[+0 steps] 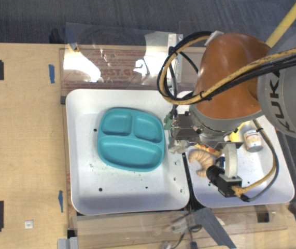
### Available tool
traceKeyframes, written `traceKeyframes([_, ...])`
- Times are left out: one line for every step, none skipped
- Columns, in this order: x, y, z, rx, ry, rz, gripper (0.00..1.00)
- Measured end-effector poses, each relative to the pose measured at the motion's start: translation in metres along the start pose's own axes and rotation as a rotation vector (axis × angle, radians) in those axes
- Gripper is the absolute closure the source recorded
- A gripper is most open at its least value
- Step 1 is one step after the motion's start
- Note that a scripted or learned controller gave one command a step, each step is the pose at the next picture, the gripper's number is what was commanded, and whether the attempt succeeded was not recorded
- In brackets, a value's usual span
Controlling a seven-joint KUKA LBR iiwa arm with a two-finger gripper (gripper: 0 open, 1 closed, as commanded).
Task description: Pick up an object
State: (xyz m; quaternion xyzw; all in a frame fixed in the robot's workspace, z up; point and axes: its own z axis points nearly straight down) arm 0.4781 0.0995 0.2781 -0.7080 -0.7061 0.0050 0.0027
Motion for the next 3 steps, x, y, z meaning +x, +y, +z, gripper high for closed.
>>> traceKeyframes([-0.048, 0.001, -0.127, -0.020, 0.004, 0.000, 1.00])
traceKeyframes([-0.145, 0.001, -0.158, -0.015, 0.002, 0.001, 1.00])
traceKeyframes([-0.243, 0.000, -0.156, -0.014, 0.000, 0.001, 1.00])
